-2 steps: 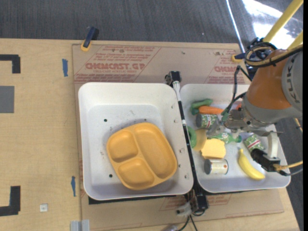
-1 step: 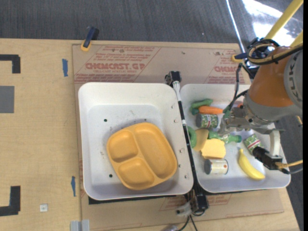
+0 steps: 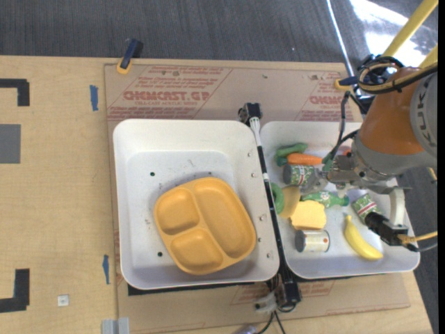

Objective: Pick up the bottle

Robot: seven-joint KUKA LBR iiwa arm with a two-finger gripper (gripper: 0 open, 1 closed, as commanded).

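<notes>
White-capped bottle (image 3: 311, 241) lies on its side, pointing left; gripper (image 3: 321, 177) grip unclear.

**What the arm is covering in the right bin**

The arm (image 3: 400, 127) is running off the picture's right edge, so its upper links are being cut away. Its wrist is hanging over the right bin (image 3: 334, 264) and is hiding the bin's far right wall. The hand (image 3: 332, 176) is sitting in shadow beneath the wrist, too dark and small to make out. Just left of the hand, a small green-labelled item (image 3: 299, 174) is showing too blurred to name. Beneath the hand, a green piece (image 3: 327, 199) is being partly covered. The counter (image 3: 55, 186) is getting cropped at the left and bottom edges.
</notes>
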